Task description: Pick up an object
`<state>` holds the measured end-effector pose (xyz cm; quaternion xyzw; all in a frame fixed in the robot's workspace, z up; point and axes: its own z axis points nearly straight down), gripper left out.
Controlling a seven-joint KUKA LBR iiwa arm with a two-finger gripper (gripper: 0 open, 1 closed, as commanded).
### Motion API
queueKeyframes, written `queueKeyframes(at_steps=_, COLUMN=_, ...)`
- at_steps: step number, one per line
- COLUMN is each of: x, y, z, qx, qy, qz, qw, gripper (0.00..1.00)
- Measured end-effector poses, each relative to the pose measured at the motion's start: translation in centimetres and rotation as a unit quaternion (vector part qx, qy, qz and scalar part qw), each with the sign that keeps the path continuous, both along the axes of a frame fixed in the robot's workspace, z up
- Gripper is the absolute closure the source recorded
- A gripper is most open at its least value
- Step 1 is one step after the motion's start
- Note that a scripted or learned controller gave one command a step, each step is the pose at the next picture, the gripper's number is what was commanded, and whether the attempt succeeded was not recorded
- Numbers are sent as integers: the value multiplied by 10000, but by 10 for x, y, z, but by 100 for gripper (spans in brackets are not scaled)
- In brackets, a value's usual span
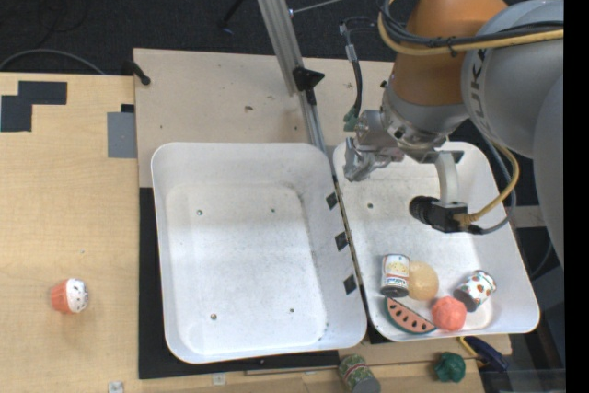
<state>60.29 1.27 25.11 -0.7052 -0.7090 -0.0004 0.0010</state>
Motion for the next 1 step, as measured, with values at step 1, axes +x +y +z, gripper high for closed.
queueKeyframes(at_steps=1, x=11, y=55, z=2, qx=0, qy=3, qz=-4, qw=10000, gripper=100)
